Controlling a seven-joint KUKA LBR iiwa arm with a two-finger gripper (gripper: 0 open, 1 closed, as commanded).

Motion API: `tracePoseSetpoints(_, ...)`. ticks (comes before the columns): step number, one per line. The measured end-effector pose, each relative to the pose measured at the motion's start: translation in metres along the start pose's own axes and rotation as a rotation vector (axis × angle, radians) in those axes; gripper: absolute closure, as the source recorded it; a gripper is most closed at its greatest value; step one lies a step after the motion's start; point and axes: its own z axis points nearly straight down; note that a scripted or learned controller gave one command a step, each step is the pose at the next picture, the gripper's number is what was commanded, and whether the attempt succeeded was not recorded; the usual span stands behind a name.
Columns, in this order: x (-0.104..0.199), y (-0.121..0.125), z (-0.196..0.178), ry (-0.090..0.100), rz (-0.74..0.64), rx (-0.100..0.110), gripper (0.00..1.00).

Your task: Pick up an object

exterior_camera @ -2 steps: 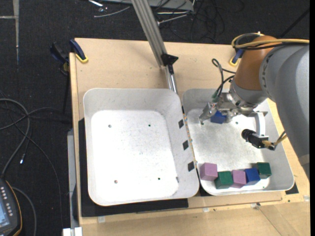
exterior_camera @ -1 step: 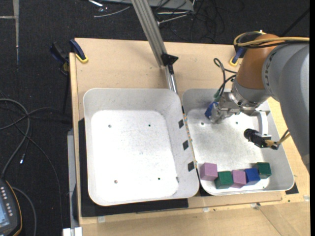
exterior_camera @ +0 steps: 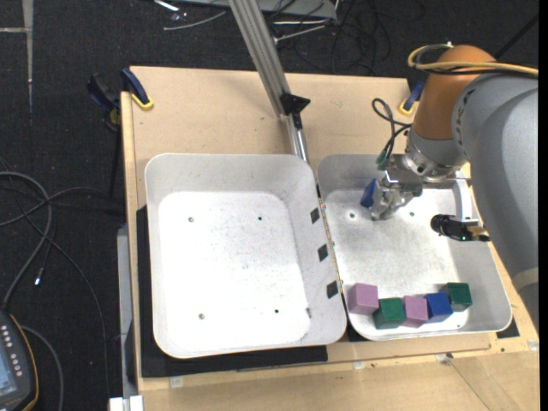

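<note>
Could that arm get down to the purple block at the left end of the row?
Probably yes. The purple block sits in the right bin with nothing above it, and the gripper hangs over that same bin. A green block beside it may crowd the jaws.

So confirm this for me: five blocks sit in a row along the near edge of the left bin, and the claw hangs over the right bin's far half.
Not quite. The camera view shows the five blocks along the near edge of the right bin, not the left bin. The rest holds: the claw hangs over the right bin's far half.
</note>
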Motion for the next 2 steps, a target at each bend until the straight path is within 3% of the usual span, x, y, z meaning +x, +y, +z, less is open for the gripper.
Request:
tracePoseSetpoints(1,-0.0315,-0.0329,-0.0405,-0.012,0.003,-0.117,1.00)
tracePoseSetpoints(2,-0.0279,-0.0312,-0.0380,-0.010,-0.003,-0.117,0.00)
